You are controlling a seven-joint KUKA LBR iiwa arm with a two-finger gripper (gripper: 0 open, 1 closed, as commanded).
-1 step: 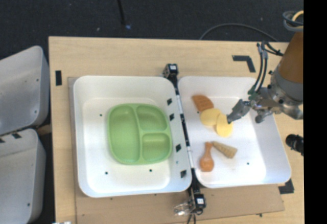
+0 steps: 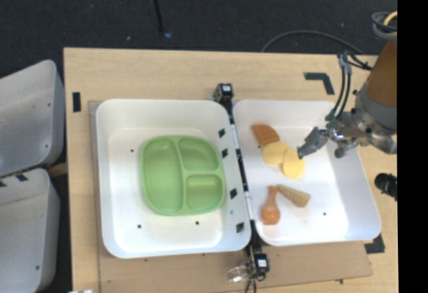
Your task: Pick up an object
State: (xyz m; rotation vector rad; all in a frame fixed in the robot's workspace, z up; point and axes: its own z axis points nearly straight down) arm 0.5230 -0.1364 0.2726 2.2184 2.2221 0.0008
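The right bin holds several food-like pieces. An orange-brown piece lies at its upper left. Two yellow pieces lie side by side near the middle. Lower down are a tan cone and an orange spoon-shaped piece. My gripper hangs over the right bin, just right of the yellow pieces. It is open with nothing between its fingers, and its left fingertip is close to the lower yellow piece.
The left bin holds a green divided plate. A black divider with clips runs between the bins. Cables hang beside the arm at the upper right.
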